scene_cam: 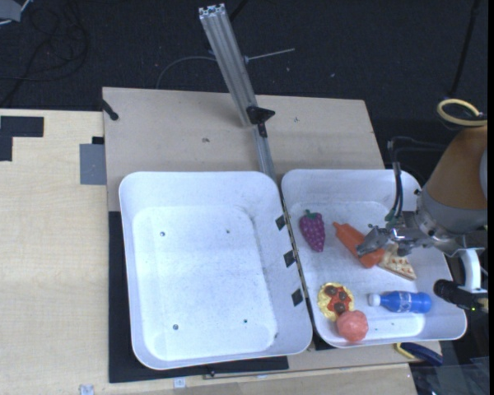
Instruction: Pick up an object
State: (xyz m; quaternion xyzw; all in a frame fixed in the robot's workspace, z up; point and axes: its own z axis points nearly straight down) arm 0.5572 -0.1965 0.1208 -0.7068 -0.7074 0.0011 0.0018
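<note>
Here we see the gripper (pixel 377 241) low in the right bin (pixel 346 183), right at the toy carrot (pixel 351 242), which lies between the purple grapes (pixel 313 230) and the pizza slice (pixel 398 265). How wide the claw stands we cannot tell. We judge the carrot light, stiff and slick; we would grasp across its thick middle.
</note>
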